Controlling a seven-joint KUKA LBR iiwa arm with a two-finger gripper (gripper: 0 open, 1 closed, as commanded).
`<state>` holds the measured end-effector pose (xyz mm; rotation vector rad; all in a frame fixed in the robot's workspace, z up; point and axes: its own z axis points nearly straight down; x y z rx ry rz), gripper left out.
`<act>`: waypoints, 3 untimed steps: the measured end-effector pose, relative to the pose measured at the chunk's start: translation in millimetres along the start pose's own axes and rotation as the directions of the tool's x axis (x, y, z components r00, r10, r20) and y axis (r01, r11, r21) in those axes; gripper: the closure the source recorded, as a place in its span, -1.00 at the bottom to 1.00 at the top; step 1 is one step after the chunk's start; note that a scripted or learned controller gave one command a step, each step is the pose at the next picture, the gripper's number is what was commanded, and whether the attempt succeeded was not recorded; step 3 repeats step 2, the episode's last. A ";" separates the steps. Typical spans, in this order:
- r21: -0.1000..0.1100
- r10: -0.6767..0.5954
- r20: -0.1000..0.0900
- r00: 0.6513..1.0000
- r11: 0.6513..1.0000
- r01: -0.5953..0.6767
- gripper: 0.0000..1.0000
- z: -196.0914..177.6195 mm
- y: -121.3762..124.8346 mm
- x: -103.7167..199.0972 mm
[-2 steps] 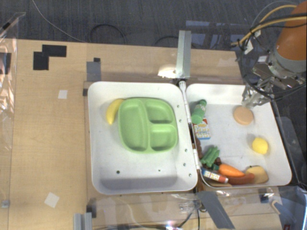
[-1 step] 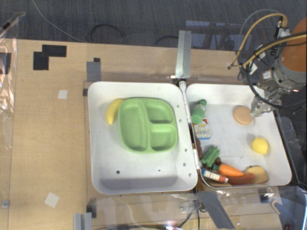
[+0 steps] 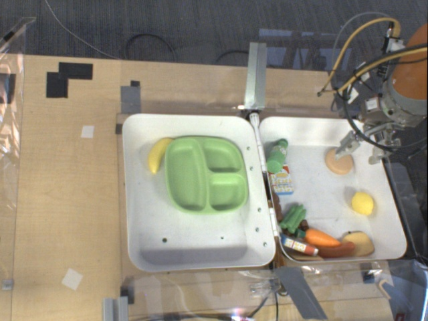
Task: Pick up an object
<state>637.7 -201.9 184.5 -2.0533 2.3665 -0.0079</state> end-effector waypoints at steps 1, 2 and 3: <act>0.005 0.008 -0.002 1.000 1.000 -0.008 -1.00 93.7 36.0 8.9; 0.003 0.021 -0.004 1.000 1.000 -0.021 -1.00 92.3 115.1 20.8; 0.003 0.021 -0.004 1.000 1.000 -0.021 -1.00 92.3 115.1 20.8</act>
